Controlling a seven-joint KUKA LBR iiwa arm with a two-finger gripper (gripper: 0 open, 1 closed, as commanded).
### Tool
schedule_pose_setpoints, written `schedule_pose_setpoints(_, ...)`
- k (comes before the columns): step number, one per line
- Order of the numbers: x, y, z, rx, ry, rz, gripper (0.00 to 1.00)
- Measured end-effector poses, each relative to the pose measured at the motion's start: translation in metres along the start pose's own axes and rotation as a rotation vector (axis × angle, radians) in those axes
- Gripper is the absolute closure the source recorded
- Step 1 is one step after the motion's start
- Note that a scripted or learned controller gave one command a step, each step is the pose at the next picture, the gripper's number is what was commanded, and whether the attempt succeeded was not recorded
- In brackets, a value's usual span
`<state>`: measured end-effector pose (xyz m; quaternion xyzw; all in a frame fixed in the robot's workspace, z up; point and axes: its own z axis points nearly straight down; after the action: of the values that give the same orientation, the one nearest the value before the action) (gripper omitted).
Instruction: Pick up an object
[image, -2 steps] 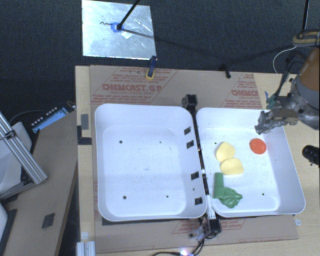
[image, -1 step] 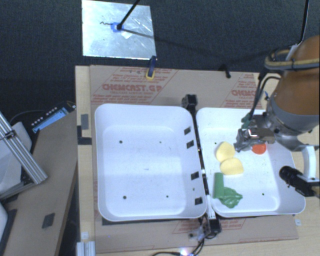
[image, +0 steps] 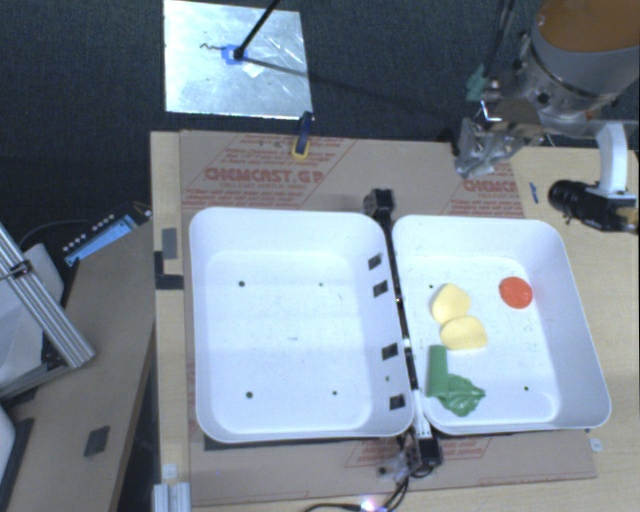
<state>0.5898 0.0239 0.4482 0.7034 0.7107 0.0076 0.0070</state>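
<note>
The right bin (image: 560, 260) holds two pale yellow rounded pieces, one (image: 450, 301) just above the other (image: 464, 334), a flat orange-red disc (image: 516, 292) to their right, and a green leafy piece (image: 450, 384) near the front left corner. My gripper (image: 484, 152) hangs high above the bench behind the right bin's back edge, apart from every object. Nothing shows between its fingers.
The left bin (image: 210, 250) lies beside the right one, joined by a black hinge strip (image: 392, 300). A yellow clip (image: 300, 148) sits on the cardboard behind the bins. A shiny metal sheet (image: 236, 60) lies at the back left.
</note>
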Motion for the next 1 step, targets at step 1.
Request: schedule_pose_setpoints(1, 0.0405, -0.0465, 0.0594, 0.026, 0.000, 0.002, 1.00)
